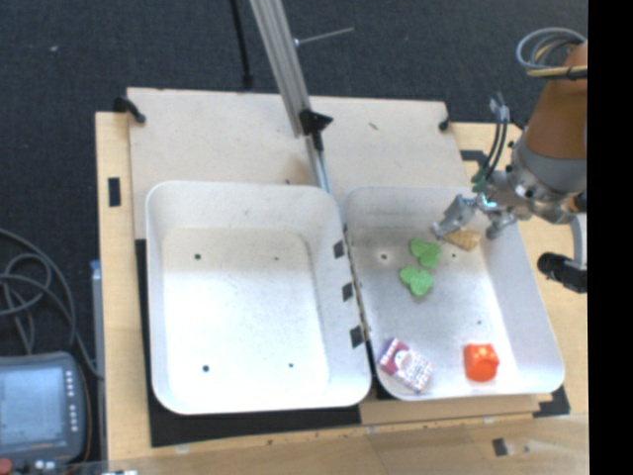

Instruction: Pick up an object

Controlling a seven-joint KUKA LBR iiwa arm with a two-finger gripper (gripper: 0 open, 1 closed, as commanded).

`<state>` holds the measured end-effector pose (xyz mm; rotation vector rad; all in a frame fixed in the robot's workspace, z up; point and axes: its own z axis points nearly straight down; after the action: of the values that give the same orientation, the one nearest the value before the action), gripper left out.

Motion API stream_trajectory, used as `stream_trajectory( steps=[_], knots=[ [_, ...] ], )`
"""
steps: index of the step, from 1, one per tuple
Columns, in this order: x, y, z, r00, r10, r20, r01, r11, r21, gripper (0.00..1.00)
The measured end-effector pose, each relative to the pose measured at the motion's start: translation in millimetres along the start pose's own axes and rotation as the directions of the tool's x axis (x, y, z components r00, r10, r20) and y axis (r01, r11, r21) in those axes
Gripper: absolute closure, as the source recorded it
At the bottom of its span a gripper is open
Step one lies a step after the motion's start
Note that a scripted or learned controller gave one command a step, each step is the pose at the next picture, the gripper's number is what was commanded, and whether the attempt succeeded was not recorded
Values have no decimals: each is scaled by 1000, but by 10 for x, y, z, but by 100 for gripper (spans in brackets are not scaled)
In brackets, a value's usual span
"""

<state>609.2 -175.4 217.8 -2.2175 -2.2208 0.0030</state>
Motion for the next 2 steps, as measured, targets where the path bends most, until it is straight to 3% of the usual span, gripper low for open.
stream_trajectory(
  steps=[1,2],
  knots=[
    [-1,10,-31,1000,-2,2,2,1000,-5,0],
    [-1,-96,506,1000,2,3,-2,1000,0,0]
  ],
)
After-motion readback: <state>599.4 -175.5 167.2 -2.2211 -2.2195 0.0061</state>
